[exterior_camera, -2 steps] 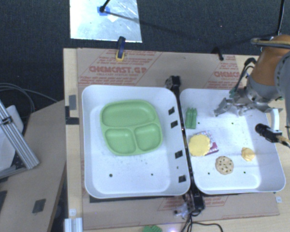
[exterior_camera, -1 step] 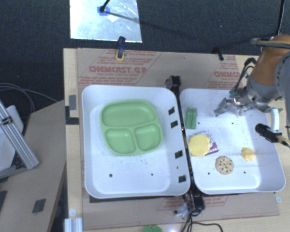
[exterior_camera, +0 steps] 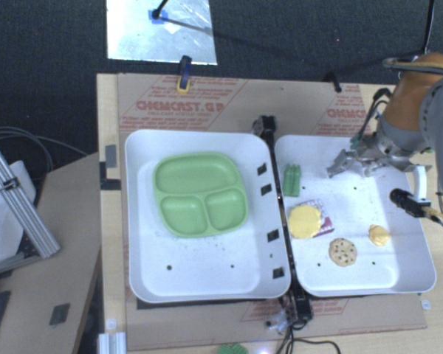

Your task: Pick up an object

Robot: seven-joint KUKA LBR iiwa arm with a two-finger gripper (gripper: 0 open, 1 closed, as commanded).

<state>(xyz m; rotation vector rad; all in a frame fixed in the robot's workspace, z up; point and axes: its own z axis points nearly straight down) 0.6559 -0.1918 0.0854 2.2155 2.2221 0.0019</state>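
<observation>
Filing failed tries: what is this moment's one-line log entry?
stage: reaching | gripper: over right bin, far end, holding nothing | nearest: green block | cookie: untouched | left bin: green tray

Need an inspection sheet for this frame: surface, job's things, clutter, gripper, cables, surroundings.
Surface: bench with printed board under two white bins, left bin and right bin, side by side.
Job's things: in right bin, green block near the left wall, yellow disc on a pink wrapper, cookie, small yellow piece.
Clutter: green divided tray in left bin.
Gripper: gripper low over the right bin's far side, nothing between fingers; open or shut unclear.
Cables: black cables across the dark floor; more at bench front.
Surroundings: foil sheet beyond bench, metal frame at left.
</observation>
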